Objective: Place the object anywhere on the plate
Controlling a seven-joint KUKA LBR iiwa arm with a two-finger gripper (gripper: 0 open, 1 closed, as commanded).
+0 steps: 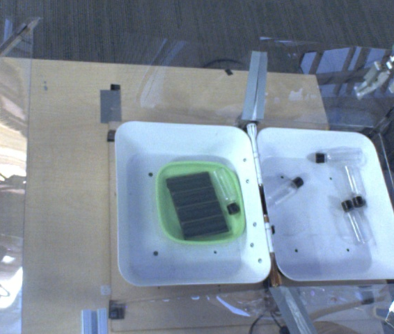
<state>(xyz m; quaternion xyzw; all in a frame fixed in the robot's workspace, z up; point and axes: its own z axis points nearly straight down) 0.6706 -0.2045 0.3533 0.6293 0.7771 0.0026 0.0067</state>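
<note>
On the table, the left bin point(131, 207) holds a green plate point(163, 211) bearing a dark ribbed block point(195, 205) and, just beside it by the right rim, a black-capped vial point(230, 202), while more vials point(353, 202) lie scattered in the right bin point(385, 256).

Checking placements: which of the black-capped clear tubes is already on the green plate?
The tube lying along the green plate's right side, beside the dark ribbed block. The other tubes lie in the right bin.
</note>
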